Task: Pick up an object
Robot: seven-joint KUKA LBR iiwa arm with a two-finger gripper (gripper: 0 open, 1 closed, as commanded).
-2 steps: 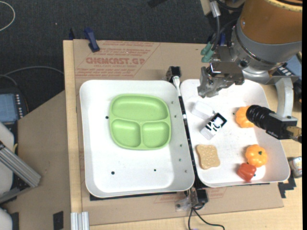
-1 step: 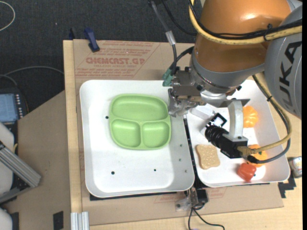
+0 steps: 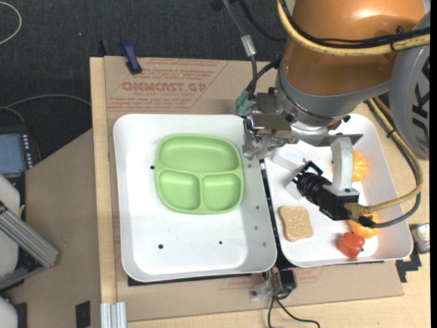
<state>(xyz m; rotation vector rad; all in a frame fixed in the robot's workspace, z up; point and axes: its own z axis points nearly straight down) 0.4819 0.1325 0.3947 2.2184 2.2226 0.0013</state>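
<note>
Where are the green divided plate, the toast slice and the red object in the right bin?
green divided plate (image 3: 199,173): camera view, on the ridge where its compartments meet.
toast slice (image 3: 295,223): camera view, middle of its top face.
red object (image 3: 351,244): camera view, middle of its body.

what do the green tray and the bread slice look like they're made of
Green tray: probably molded plastic, smooth and matte, one even pale green with rounded compartment walls. Bread slice: likely a toy, plastic or foam; its tan, speckled face has a crisp, uniform edge, though the view is too coarse to be sure.
</note>
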